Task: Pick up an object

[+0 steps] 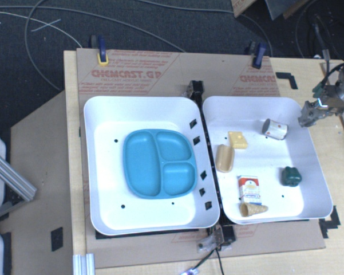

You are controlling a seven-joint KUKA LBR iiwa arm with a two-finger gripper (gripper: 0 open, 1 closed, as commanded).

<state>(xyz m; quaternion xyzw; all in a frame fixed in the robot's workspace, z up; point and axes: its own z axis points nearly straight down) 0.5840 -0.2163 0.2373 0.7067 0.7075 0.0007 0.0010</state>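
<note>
Two shallow white bins are sitting side by side on the tabletop point(74, 153). Filling most of the left bin point(97, 153) is a blue divided plate point(159, 164), lying flat with three compartments. Taking that plate as the landmark, the right bin point(315, 176) is lying just to its right, past a black divider.

Closest to the plate's right edge, a tan oblong piece point(224, 157) is lying in the right bin, with a small yellow block point(237, 140) just above and to the right of it. Lower down, still right of the plate, a small red and white carton point(249, 189) is resting with a tan cone-shaped piece point(252, 209) touching its bottom end. Farther right, a grey cylinder point(275, 129) is lying near the bin's upper area, and a dark green lump point(291, 176) is sitting below it, well apart.

Farthest from the plate, the jaws point(309, 118) are hanging over the right bin's upper right rim. Whether they are open or closed is not clear; nothing is visible between them.
</note>
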